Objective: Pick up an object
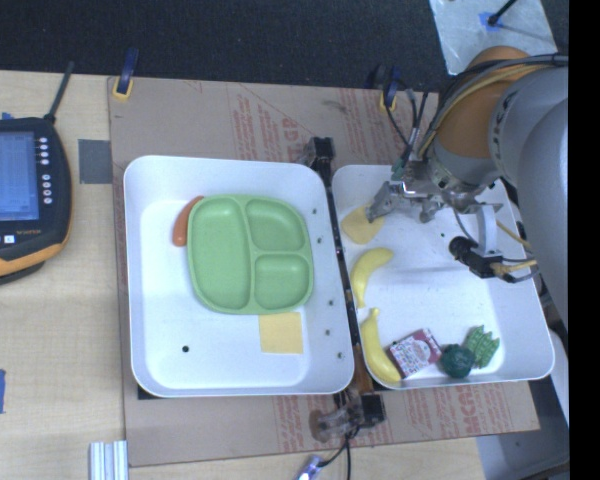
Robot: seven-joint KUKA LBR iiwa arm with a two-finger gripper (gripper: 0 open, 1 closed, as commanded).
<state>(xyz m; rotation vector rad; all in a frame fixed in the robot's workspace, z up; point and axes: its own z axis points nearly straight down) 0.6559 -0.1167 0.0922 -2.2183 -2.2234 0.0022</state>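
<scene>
Pincer (405,200) low in the right bin (525,318), up near its far wall, fingers spread and nothing between them. Just beside its left finger lies a pale yellow slice (360,227), close but I can't tell if they touch. Grey arm (525,118) with its orange band looms in from the right, cables trailing over the bin's far corner.

Nearer us in that bin, a small banana (368,271) sits below the slice, and a second banana (377,351) lies along the left wall at the front. Beside that one, touching or nearly so, a red-and-white packet (414,353), then a green broccoli piece (471,353) toward the front right corner.

Over in the left bin (155,278), a green divided plate (250,254) sits in the middle, with a red sausage (185,220) poking out from under its far left edge. Yellow cheese square (282,333) lies just in front of the plate.

Off on the bench (50,368), far left, a handheld controller with a blue screen (15,203).
</scene>
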